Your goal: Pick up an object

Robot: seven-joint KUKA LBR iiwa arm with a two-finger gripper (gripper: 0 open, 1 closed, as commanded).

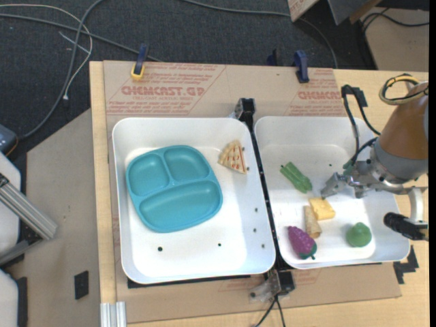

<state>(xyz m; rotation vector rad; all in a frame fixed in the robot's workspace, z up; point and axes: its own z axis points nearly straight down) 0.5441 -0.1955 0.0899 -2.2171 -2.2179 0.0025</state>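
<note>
My gripper (344,188) hangs over the right bin (310,131), just above and to the right of a yellow block (322,209). Its fingers stand open with nothing between them. To its left lies a green pickle-shaped toy (296,176). A tan piece (311,222) rests against the yellow block. A purple toy (301,242) lies near the front wall, and a green round toy (358,235) sits to the right of it, below the gripper.
The left bin (197,254) holds a teal divided plate (174,187) and a striped wedge-shaped toy (233,158) at its back right. A black clamp (244,107) sits where the bins meet. The arm's grey body (403,138) covers the right bin's far right side.
</note>
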